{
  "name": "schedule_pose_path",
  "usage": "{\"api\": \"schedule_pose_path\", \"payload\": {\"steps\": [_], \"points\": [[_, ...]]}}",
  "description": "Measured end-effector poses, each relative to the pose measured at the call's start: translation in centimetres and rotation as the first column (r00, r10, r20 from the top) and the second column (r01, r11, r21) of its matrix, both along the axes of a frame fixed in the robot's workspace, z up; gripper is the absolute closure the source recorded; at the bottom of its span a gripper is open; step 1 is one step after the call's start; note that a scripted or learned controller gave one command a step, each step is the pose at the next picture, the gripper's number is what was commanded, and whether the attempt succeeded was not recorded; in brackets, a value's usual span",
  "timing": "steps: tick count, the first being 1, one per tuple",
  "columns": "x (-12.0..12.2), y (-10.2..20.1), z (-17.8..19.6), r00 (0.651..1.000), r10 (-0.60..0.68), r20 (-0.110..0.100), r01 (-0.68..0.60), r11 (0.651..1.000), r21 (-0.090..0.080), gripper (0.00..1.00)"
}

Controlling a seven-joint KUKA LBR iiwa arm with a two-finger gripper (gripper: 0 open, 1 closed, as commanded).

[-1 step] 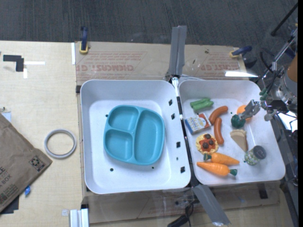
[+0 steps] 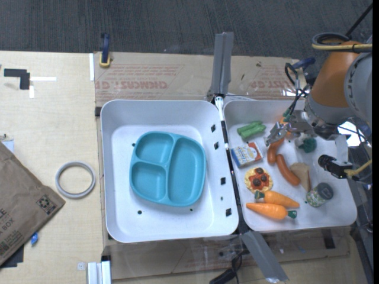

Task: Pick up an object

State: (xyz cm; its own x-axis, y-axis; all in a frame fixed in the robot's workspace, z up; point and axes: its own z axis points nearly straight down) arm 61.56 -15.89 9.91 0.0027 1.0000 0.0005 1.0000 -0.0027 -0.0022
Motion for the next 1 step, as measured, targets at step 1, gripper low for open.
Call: {"api": "schedule_pose_path", "payload": {"steps": [1], "points": [[0.01,-0.02,0.77,1.0,0.001,-0.002,-0.001,1.0,-0.001,1.0]]}}
